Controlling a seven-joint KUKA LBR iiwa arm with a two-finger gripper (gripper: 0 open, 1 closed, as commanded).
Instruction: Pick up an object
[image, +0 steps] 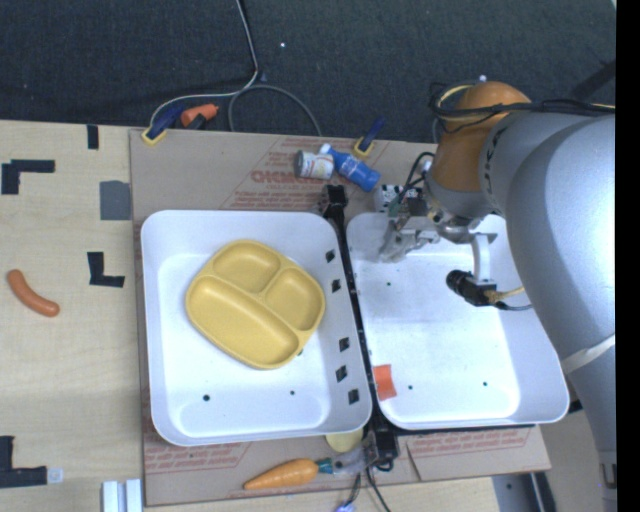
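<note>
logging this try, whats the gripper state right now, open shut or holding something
Gripper: cannot be told; it sits low at the far edge of the right bin.

A pale yellow divided plate (257, 302) is seen in the white left bin (160, 330). The right bin (520, 395) is white too, marked by one small orange tag (383, 381). The arm (560, 200) is coloured grey, with an orange band (470, 135) (glossy, amber-toned). An orange toy carrot (283, 474) and an orange-red sausage (32, 293) are shown on tan surfaces. A blue-and-white bottle (338, 165) is shown on printed brown cardboard (250, 180).
</note>
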